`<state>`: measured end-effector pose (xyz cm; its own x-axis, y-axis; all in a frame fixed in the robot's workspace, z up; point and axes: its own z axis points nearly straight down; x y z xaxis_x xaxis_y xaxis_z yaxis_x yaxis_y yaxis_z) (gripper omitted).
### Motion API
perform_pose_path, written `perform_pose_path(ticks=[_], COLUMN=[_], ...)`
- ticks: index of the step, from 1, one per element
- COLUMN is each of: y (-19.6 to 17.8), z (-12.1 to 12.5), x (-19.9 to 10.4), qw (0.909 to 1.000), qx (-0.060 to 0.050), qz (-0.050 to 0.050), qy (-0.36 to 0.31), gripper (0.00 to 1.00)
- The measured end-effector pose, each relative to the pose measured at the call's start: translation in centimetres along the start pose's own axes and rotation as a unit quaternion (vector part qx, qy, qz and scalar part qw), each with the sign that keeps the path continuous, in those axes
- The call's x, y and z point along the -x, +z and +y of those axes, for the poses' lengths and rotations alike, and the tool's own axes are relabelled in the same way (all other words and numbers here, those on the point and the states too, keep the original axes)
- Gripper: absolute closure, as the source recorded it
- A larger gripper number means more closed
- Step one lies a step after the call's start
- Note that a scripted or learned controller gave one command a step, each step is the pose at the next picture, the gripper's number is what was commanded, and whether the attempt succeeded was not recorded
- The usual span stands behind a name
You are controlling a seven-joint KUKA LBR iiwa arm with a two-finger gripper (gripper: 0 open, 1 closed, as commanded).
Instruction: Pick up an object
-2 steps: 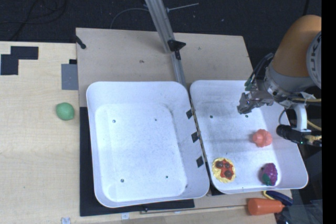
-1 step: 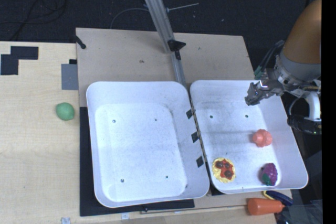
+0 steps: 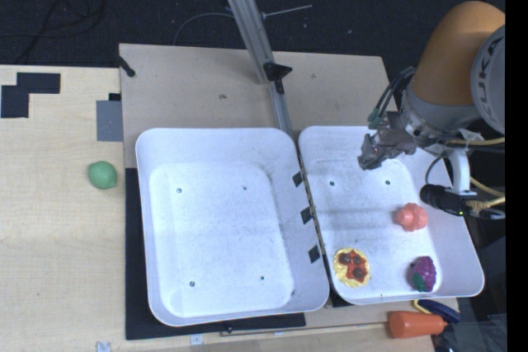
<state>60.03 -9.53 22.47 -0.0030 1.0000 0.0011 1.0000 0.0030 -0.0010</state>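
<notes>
I've got the gripper [image 3: 375,151] hovering over the right bin [image 3: 351,146], can't tell its grip state. Pink object [image 3: 411,217] sits nearby; next I'd need to line up and descend.

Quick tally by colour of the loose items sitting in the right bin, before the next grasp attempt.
Pink: 1, pink item
Purple: 1, purple item
Yellow with red: 1, yellow and red item
Total: 3, all in the right bin, lying nearer the camera than the hand.
</notes>
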Motion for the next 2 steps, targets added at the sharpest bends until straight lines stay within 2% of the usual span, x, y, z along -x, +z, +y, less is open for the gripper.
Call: perform_pose_path(ticks=[1, 2], y=[-0.8, -0.4], z=[-0.6, 0.2], x=[-5.8, -11.0], qw=[1.0, 1.0], qx=[0.0, 0.0], qz=[0.0, 0.0], qy=[-0.001, 0.0], gripper=[1.0, 1.0])
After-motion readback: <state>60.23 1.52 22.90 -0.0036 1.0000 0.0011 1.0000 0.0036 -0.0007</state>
